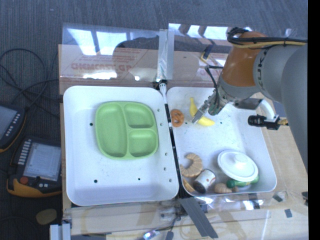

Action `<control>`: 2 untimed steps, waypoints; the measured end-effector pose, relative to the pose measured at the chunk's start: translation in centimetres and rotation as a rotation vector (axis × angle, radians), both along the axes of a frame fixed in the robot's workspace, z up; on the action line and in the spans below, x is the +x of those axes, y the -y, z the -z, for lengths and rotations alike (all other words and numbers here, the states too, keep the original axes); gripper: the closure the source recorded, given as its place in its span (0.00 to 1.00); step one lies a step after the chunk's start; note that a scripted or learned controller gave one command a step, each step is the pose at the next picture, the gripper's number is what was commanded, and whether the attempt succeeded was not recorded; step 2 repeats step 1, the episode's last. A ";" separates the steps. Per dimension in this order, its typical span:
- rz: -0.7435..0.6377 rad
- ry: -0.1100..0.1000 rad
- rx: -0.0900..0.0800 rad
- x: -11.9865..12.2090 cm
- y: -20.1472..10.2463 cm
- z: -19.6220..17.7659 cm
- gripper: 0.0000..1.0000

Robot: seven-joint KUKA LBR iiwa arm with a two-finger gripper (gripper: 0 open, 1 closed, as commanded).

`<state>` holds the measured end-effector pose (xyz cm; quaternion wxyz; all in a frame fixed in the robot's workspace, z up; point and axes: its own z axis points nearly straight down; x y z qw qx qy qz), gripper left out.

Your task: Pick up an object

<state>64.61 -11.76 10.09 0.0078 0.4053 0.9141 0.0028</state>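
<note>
While I hung over the far half of the right bin (267,149), the contents stood as follows, near edge to far.

Near edge, left corner: tan pastry piece (192,164), small dark-ended can (205,179) on its side, both touching or nearly so. Beside them, toward the near right corner: white lidded dish (238,166), with small brownish and green bits at its near side, too small to identify.

Far half, by the left wall: brown pretzel-like ring (177,116), lying flat.

Far half, middle: yellow banana-like piece (198,115), the item I judged to be my target. It probably was light, stiff plastic, smooth and apt to slip; best taken across its narrow middle. Its long axis ran from the far edge toward the near right, bent partway, one end pointing at the far wall.

My gripper (204,113): directly at the yellow piece, touching or just above. Whether my fingers were spread or closed, I could not tell.

Left bin (75,184): green divided tray (126,129), centred.
</note>
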 end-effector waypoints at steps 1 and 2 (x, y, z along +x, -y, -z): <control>0.394 -0.017 0.003 -1.3 -5.4 -8.3 1.00; 0.394 -0.017 0.003 -1.3 -5.4 -8.3 1.00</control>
